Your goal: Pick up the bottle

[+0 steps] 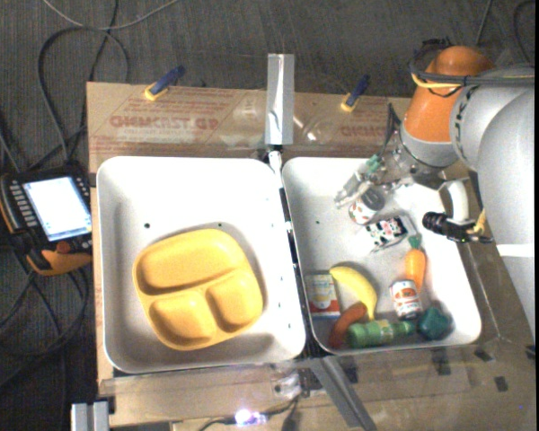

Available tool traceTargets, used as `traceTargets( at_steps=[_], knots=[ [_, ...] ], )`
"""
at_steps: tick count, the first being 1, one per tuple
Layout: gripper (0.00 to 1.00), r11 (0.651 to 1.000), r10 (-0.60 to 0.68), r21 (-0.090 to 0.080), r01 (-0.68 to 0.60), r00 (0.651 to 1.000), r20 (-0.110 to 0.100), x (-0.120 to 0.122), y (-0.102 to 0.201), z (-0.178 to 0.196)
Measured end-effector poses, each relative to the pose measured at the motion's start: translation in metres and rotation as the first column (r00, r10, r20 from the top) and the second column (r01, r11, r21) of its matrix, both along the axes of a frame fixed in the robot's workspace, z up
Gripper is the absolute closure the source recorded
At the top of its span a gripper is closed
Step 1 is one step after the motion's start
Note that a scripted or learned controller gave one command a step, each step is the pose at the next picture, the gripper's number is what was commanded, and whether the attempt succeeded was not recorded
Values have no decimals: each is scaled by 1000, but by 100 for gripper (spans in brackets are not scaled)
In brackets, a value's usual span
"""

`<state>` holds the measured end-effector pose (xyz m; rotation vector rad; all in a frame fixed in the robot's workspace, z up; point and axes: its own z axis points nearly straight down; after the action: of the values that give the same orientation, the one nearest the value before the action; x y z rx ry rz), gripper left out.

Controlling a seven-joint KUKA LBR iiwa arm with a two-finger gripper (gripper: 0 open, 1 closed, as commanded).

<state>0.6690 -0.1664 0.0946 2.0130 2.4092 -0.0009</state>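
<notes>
A green bottle (378,333) lies on its side along the front wall of the right bin (472,287). A small bottle with a red label (406,299) stands upright just behind it, beside a carrot (416,265). My gripper (363,187) hangs over the back left part of the right bin, far from both bottles. Directly under its tip sits a small white and red container (365,210); I cannot tell whether the two touch.
The right bin also holds a small printed carton (387,230), a banana (357,285), a red-labelled can (321,294), a red sausage-like piece (345,322) and a dark green lump (436,321). A yellow compartment tray (199,286) lies in the left bin (126,205).
</notes>
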Motion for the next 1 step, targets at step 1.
traceTargets(
  at_steps=[1],
  knots=[
    [100, 1000, 1, 2, -1, 1000, 1, 0, 2, 9]
  ],
)
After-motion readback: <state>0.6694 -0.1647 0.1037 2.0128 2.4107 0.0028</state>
